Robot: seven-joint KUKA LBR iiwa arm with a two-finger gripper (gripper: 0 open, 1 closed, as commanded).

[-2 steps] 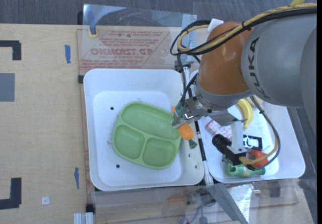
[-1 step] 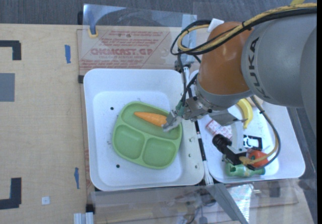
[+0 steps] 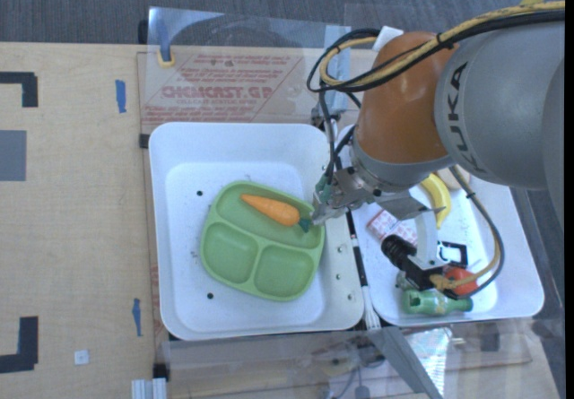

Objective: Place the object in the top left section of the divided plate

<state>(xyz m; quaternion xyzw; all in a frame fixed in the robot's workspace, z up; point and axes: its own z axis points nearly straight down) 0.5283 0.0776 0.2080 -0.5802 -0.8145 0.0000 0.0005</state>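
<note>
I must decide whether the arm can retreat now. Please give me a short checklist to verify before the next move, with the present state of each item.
1. Carrot lies in a section of the green divided plate: ok, the long upper one.
2. Carrot fully within that section: cannot tell, its leafy end sits at the right rim.
3. Gripper released the carrot: cannot tell, it is close to the leafy end.
4. Plate lies flat in the left bin: ok.
5. Banana and other items remain in the right bin: ok.
</note>
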